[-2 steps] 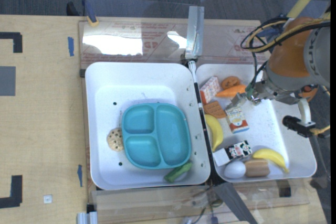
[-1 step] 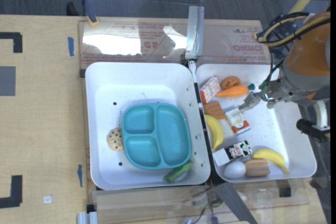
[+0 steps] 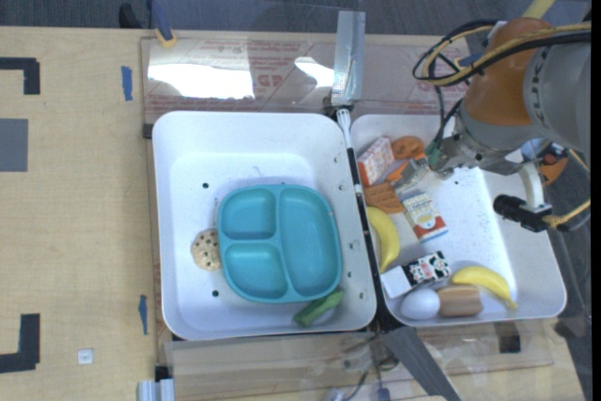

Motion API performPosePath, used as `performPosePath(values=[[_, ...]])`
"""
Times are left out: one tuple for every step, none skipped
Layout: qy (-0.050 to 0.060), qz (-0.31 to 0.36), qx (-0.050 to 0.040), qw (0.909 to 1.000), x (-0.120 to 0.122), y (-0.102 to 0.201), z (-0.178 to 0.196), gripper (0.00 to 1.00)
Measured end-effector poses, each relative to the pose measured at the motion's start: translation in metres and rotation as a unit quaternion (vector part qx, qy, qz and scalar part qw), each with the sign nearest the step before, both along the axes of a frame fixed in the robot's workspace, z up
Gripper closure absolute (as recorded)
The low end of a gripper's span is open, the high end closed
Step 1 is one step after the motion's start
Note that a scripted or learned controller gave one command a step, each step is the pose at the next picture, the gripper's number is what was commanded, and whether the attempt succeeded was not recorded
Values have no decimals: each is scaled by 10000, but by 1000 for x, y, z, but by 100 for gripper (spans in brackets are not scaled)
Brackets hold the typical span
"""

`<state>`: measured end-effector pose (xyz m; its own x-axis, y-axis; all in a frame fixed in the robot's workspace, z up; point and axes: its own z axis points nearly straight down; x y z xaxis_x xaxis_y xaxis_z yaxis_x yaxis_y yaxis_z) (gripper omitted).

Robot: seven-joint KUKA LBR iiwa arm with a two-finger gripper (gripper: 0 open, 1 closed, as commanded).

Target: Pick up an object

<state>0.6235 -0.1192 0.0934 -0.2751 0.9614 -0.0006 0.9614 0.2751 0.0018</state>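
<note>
Low in the frame, along the bottom wall of the right shallow white plastic bin: a smooth white egg, touching a tan stubby cylinder, with a curved yellow banana arched just above them. Beside these, a small black-and-white printed carton. Lower left, in the left shallow white plastic bin: a teal plastic plate with 3 compartments, a pale round cookie at its left edge and a green oblong piece at its bottom corner.

Further up the right bin, against the dividing wall: a second yellow banana-shaped piece, then a white-and-orange small carton lying tilted. Higher still, packed close: a red-and-white flat packet and an orange rounded piece.

Right beside that cluster, mid-right of the frame, the grey arm's two-finger gripper, hanging low under the orange wrist band; spread or pressed together, cannot tell, and nothing seen pinched.

Likely step: settling on 1 target in the crowded upper group. Best to centre over a single item, preferably the orange rounded piece nearest the tool, align across its narrow side, descend straight, avoid nudging the packet into the wall, close firmly, then lift vertically.
</note>
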Motion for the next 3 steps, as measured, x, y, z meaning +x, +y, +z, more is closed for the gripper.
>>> performPosePath(values=[[-15, 404, -10, 9992, -50, 14, -6, 0], [-50, 401, -13, 9992, -48, 14, 6, 100], [-51, 158, 21, 9999, 8, 120, 100, 100]])
